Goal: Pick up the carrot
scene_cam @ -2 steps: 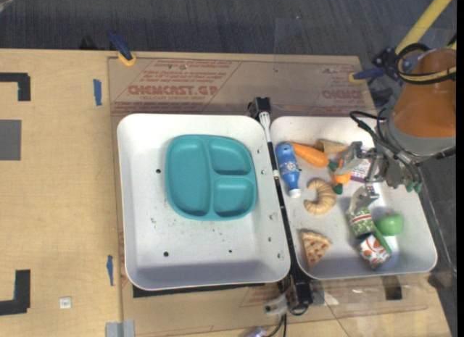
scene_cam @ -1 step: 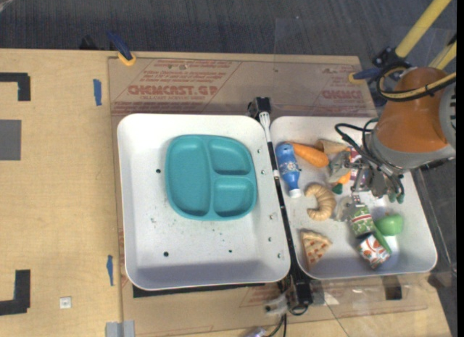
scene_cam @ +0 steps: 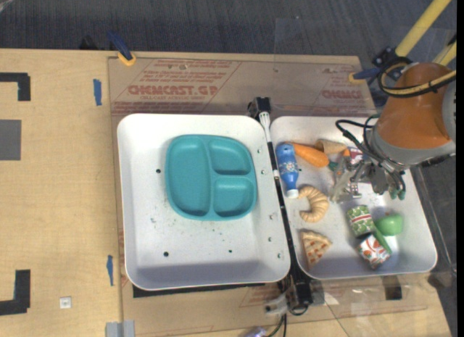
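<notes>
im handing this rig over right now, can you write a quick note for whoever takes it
Claw: down inside the right bin, over its middle, just right of the carrot; whether it is open or shut cannot be made out, and nothing is seen in its grip.
Carrot: lying in the right bin's upper left part, beside the blue bottle, with the croissant below it.
Left bin: holds the teal divided plate.
Done: arm is lowered into the correct bin.
Left: move the claw onto the carrot, close on it and lift; the carrot is not yet picked up.
</notes>
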Controlling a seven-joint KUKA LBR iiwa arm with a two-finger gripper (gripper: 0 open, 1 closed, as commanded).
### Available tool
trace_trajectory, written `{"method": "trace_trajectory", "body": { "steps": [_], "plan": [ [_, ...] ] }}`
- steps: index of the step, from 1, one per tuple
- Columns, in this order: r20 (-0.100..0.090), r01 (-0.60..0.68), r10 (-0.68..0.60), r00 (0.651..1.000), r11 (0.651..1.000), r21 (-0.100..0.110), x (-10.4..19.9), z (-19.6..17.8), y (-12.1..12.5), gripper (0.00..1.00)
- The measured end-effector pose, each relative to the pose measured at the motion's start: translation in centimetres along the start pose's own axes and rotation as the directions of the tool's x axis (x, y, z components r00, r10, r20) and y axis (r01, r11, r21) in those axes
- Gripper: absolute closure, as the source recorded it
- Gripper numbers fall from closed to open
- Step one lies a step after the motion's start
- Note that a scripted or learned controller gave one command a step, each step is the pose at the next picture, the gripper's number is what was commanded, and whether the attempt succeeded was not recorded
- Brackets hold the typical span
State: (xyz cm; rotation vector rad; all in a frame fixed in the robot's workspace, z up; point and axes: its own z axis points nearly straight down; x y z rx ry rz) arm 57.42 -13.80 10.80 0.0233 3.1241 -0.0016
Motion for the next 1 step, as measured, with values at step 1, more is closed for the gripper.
{"method": "trace_trajectory", "body": {
  "steps": [1],
  "plan": [
    [-0.005, -0.163, 0.163, 0.987, 0.987, -0.003, -0.56, -8.06, 8.44, 1.00]
  ]
}}
